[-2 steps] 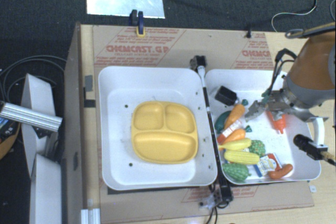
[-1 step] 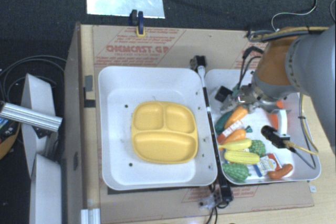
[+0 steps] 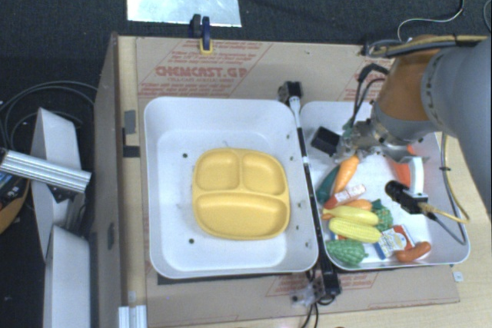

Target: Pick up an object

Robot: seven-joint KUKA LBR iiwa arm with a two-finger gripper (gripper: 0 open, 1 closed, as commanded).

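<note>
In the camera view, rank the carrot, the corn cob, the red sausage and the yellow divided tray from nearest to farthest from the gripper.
Measured from the gripper in the right bin:
1. Carrot, just below the gripper.
2. Corn cob, lower in the same bin's toy pile.
3. Red sausage, at that bin's bottom right corner.
4. Yellow divided tray, across in the left bin.

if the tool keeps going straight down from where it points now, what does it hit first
Most likely the orange carrot, which lies just below the tool at the top of the toy food pile in the right bin. Depth is hard to judge from this slanted view.
</note>
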